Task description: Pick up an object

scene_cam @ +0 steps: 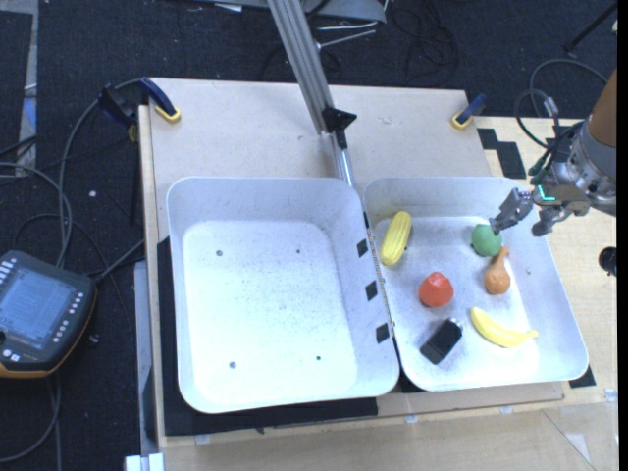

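Note:
The right bin (549, 356) holds several toy items: a yellow corn cob (395, 237), a red tomato (436, 289), a green round item (485, 239), an orange pear-shaped item (497, 276), a yellow banana (502, 330) and a black block (442, 340). My gripper (529, 218) hangs at the bin's upper right, just right of and above the green item. Its two fingers stand apart with nothing between them.
The left bin (265, 297) lies beside the right one, divided by their touching rims. A slanted metal pole (306, 57) rises from the bench behind the bins. Yellow clamps (167, 114) mark the bench's back corners. A handheld pendant (34, 307) lies far left.

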`<state>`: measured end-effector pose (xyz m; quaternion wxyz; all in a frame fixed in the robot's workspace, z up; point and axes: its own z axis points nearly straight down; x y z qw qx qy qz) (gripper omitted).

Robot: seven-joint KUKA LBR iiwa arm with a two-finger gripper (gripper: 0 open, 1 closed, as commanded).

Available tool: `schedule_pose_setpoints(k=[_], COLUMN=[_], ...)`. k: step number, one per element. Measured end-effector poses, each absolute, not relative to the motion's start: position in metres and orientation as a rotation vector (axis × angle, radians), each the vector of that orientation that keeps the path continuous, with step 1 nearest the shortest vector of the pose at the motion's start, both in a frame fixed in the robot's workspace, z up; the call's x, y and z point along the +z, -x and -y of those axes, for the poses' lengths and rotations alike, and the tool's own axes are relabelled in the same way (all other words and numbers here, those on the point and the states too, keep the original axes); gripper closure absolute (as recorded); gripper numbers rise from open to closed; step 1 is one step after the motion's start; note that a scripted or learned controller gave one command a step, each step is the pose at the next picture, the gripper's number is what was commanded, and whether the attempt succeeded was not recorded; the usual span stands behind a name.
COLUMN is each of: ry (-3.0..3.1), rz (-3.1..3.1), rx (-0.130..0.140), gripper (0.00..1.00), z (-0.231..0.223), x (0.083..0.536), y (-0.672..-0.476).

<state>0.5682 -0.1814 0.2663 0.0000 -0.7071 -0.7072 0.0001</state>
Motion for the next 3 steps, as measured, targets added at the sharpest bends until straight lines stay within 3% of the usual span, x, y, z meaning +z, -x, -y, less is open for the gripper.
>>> schedule_pose_setpoints(k=[1,3], ry=[2.221,2.218], rz=[2.222,2.218], rx=[0.000,0.005], gripper=[0.00,0.00], z=[0.181,0.185], x=[0.266,0.158], y=[-0.568,-0.575])
